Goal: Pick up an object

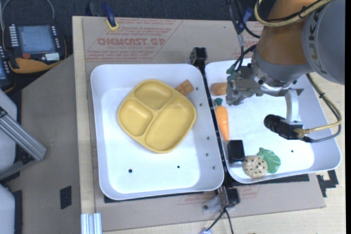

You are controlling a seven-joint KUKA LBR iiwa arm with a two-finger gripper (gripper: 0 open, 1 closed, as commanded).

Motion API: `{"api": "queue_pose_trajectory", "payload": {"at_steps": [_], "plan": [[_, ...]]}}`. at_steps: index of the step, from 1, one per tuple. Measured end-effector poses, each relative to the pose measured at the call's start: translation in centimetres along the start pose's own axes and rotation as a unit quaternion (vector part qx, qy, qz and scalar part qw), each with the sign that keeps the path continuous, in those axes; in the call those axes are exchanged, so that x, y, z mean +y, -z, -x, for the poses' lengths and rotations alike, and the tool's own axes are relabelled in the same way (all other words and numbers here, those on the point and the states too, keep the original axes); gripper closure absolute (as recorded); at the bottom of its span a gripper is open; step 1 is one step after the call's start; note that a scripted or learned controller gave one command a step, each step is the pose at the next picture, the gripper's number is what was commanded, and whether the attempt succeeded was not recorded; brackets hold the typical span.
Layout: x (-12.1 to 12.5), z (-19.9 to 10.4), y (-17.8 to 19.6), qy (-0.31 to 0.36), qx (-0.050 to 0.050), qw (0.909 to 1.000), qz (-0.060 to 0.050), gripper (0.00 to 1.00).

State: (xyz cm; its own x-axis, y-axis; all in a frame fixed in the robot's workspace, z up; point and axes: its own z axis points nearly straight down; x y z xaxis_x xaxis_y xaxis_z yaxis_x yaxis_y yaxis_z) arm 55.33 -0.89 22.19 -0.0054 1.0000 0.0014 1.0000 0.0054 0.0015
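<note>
- Carrot (222,123): smooth orange, tapered, green stub at the thick end; in the right bin (324,160), just beside its left wall.
- Long axis: runs up-down in the view, along that wall; thick green end toward the far side, thin tip toward the near side, close to the black block (236,150).
- Black block: matte, squarish, flat.
- Cookie (253,166): round, pale, speckled; touching or overlapping a crinkled green piece (271,159), cannot tell which.
- Gripper (235,97): dark grey metal, low over the right bin's far left corner, just above the carrot's green end; wide or narrow, cannot tell.
- Orange-brown lump (219,88): rounded, just left of the gripper, partly hidden by it; kind not readable.
- Left bin (109,172): glossy white, shallow, rounded corners.
- Yellow plate (156,115): plastic-looking, three compartments, set at a slant.
- Small brown block (185,87): at the plate's far right edge, partly tucked behind the rim.
</note>
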Motion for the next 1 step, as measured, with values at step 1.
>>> {"api": "queue_pose_trajectory", "payload": {"at_steps": [1], "plan": [[-0.03, -4.73, -0.44, 0.0, 0.0, 1.0, -0.002, 1.0]]}}
